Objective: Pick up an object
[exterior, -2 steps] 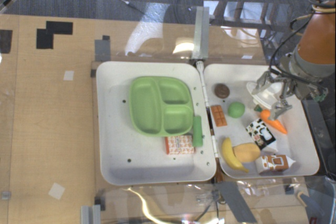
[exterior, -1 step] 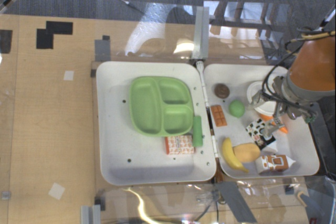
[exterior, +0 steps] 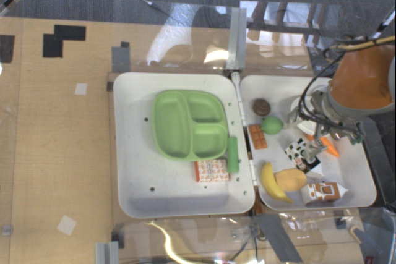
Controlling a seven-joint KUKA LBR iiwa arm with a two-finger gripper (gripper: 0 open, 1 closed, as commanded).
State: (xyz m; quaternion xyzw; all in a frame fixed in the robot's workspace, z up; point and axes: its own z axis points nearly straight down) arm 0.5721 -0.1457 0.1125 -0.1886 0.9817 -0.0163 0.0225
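My gripper (exterior: 320,138) hangs low over the right bin (exterior: 365,191), under the arm's orange band (exterior: 365,77). It sits just above a black-and-white patterned item (exterior: 301,154), with a small orange piece (exterior: 331,148) beside it on the right. Close by in the same bin lie a green ball (exterior: 271,126), a brown round object (exterior: 262,107), an orange block (exterior: 257,136), a banana (exterior: 270,181), a yellow-orange fruit (exterior: 291,180) and a small brown carton (exterior: 322,193). I see nothing lifted off the bin floor.
The left bin (exterior: 133,188) holds a green divided plate (exterior: 189,124), a green stick (exterior: 232,154) and a red-and-white box (exterior: 211,170). A metal divider (exterior: 242,127) runs between the bins. Cables (exterior: 309,99) hang beside the wrist.
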